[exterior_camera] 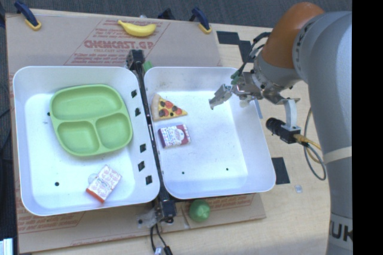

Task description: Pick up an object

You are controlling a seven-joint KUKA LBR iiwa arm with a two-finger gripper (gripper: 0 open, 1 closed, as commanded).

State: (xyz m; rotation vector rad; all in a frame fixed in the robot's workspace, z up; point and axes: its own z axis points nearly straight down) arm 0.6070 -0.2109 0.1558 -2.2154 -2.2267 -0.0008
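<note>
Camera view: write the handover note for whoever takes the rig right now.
Gripper: over the right bin, upper right part, nothing between its fingers.
Right bin: pizza slice and small maroon carton, both near the left wall.
Left bin: green divided plate, red-and-white packet.
Done: nothing picked.
Left: choose an object, descend, grasp, lift.

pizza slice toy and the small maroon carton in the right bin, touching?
Apart. The camera view shows a strip of bare white bin floor between the triangular pizza slice toy and the small maroon carton below it in the right white bin.
</note>
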